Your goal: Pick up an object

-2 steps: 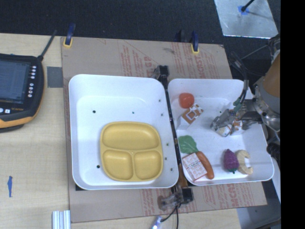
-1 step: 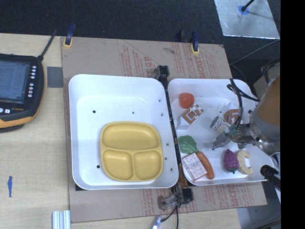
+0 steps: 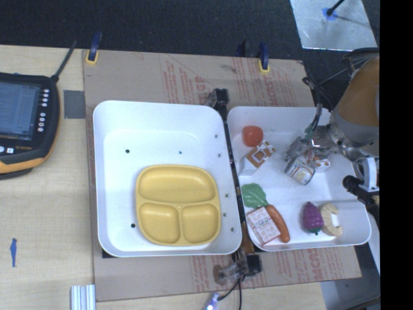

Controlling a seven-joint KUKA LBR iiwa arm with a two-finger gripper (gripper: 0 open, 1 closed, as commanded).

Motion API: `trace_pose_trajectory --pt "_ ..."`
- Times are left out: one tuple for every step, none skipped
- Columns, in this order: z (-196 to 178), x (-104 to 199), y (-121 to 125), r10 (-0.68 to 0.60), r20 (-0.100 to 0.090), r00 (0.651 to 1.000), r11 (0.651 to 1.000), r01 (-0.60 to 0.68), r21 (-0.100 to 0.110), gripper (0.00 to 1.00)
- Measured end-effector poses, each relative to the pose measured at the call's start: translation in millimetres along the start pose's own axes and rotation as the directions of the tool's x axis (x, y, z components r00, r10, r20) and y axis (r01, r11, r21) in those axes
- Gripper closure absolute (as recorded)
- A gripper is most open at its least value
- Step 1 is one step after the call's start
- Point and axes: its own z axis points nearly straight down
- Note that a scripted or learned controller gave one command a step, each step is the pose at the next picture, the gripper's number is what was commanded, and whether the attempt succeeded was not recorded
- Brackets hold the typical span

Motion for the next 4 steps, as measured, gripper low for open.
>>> trace_pose_trajectory --pt "-12 -4 1 -0.001 0.006 1.000 1.000 0.001 -0.001 1.00" --pt "-14 0 2 -0.005 -0.002 1.000 1.000 0.005 0.002 0.00" --pt "7 -16 43 0.001 -0.008 1.000 1.000 -0.001 0.021 0.00" --pt "13 -21 -106 0.002 -0.011 1.000 1.000 -0.002 0.027 0.00"
